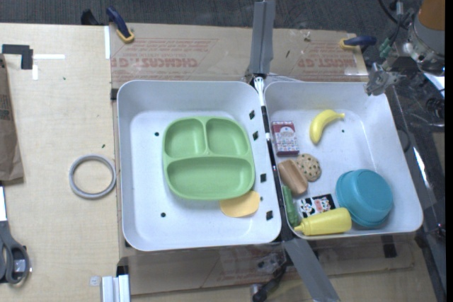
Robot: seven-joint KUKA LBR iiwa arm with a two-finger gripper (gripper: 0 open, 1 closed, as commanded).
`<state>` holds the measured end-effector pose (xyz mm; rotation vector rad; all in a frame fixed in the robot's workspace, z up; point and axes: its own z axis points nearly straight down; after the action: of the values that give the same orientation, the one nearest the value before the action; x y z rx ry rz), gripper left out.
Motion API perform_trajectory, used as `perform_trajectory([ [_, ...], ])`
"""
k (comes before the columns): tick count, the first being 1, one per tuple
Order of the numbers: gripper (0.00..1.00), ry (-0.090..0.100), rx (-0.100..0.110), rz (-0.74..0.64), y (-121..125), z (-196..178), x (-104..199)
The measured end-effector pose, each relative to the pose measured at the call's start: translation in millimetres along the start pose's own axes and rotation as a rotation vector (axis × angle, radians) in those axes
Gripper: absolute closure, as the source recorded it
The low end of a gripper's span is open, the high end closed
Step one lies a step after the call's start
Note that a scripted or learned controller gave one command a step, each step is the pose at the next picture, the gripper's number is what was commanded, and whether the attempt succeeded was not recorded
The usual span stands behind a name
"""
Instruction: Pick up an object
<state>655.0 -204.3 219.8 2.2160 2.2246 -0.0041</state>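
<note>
The right bin [396,145] holds a yellow banana [324,125], a small red box [284,138], a cookie [309,166], a brown hot-dog bun [292,177], a blue bowl [364,198], a yellow squeeze bottle [325,223] and a black-and-white carton [316,205]. In the left bin [134,152] lies a green divided plate [209,158], with a flat yellow piece [240,206] at its front edge. My gripper [377,80] hangs over the far right corner of the right bin, apart from all the objects. The banana is the nearest item to it.
A grey tape ring [93,175] lies on the wooden bench left of the bins. Scissors [13,259] sit at the bench's front left corner. Clamps [120,25] hold the cardboard behind the bins. Cables crowd the right side near the arm [428,32].
</note>
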Motion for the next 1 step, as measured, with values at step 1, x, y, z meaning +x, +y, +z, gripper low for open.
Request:
perform_trajectory([
  [1,0.00,0.000,0.001,0.000,0.0,0.2,0.3],
])
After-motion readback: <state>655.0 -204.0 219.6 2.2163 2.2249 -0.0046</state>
